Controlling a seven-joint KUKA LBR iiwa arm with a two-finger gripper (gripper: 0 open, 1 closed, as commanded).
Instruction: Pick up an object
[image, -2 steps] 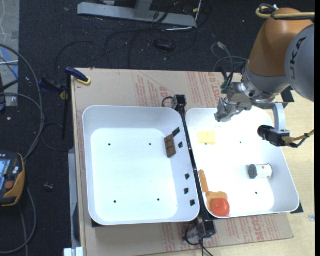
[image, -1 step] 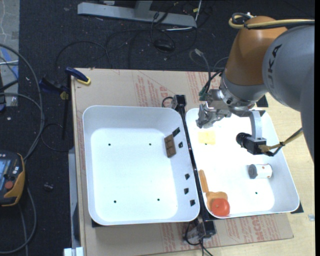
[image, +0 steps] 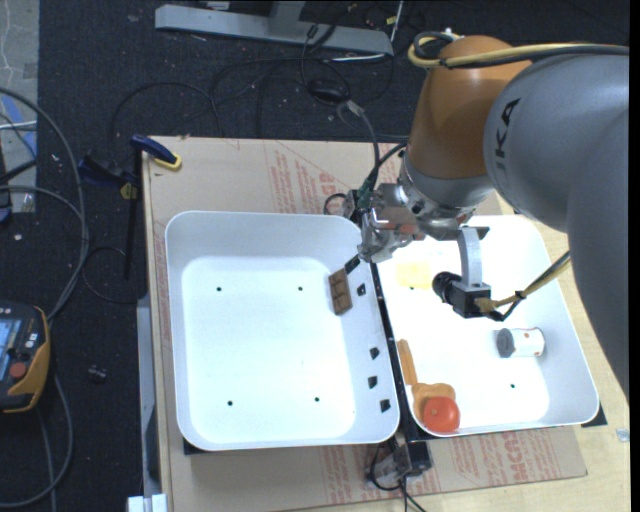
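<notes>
My gripper (image: 372, 243) hangs below the orange band of the arm, over the wall shared by the two bins. A small brown ridged bar (image: 340, 292) lies just below and left of it, at the right side of the left bin (image: 200, 240). A thin dark part reaches from the gripper down toward the bar's top end, and I cannot tell whether it touches. In the right bin (image: 570, 390) are a pale yellow piece (image: 411, 272), a white and grey cylinder (image: 520, 343) and an orange-handled tool with a red ball (image: 437, 410).
A black fitting (image: 460, 294) on a grey bracket hangs from the arm over the right bin, with a cable running right. Several small black marks dot the left bin's right wall. Cables and a blue and yellow clamp (image: 150, 152) lie beyond the bench's far left corner.
</notes>
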